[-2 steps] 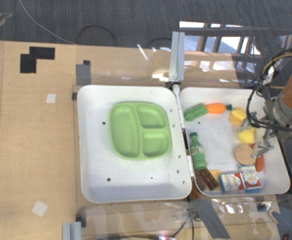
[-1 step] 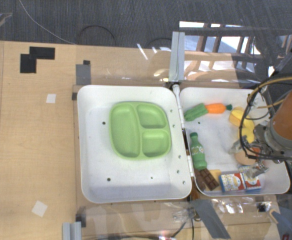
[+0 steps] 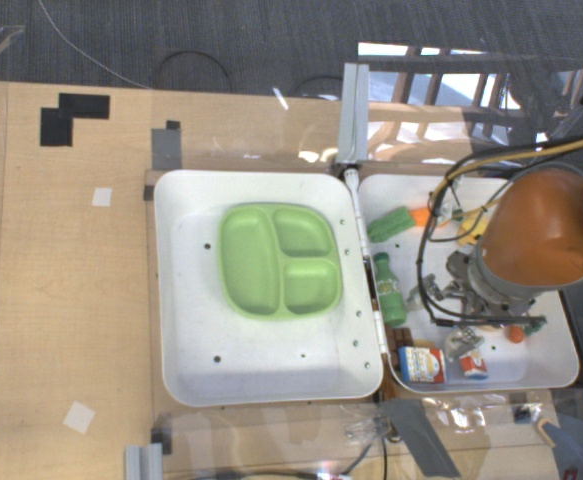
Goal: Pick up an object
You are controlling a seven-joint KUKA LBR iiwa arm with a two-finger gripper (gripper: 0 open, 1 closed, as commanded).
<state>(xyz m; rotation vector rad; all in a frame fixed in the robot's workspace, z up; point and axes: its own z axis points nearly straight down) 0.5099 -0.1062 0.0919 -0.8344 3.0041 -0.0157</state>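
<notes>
fingers low over the right bin (state hidden, labels unreadable)

The arm shows a broad, rounded orange band with a grey metal wrist section below it. Black cables loop loosely along its side, joined by a yellow cable running towards the grey upper body.
</notes>
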